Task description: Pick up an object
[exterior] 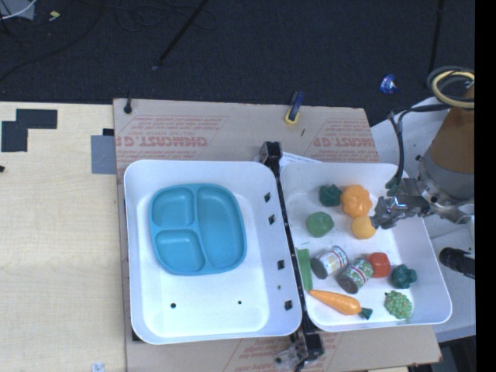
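A blue plate (198, 229) with 3 compartments is seen lying flat in the left bin (132, 246), toward its far side. 2 small dark dots (172, 305) are marked on the bin's floor nearer the front. The bin is set on a cardboard sheet (194, 134) printed with red lettering. A blue-and-yellow clamp (294, 108) is fixed at the sheet's far edge. To the left, a wooden benchtop (54, 246) is shown, bearing a black patch (27, 126) and a grey patch (101, 153). Dark carpet (232, 37) is seen beyond.

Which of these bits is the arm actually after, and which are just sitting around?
Part of the job: gripper; right bin's toys: orange pepper, yellow fruit, carrot, two cans, tomato, broccoli.

Lying about: blue divided plate in left bin, clamp.
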Tool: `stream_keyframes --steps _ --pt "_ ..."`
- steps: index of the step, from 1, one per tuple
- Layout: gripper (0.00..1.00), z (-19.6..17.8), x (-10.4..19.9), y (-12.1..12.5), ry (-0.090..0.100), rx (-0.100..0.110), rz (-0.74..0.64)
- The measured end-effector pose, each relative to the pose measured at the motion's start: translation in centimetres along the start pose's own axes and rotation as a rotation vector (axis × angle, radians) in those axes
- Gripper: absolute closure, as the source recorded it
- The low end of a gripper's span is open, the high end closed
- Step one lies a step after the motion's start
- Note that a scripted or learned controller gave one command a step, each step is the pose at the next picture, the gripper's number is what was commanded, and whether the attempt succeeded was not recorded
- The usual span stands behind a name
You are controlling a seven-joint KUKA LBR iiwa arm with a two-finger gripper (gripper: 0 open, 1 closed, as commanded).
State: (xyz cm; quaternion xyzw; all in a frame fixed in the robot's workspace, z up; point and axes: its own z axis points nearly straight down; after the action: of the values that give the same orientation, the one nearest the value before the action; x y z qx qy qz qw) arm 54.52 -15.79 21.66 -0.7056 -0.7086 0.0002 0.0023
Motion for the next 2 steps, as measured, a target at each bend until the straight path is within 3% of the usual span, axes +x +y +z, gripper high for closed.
stream_keyframes --steps 2 --pt "1.00 -1.3 10.0 0.6 -0.001 -0.002 -0.001"
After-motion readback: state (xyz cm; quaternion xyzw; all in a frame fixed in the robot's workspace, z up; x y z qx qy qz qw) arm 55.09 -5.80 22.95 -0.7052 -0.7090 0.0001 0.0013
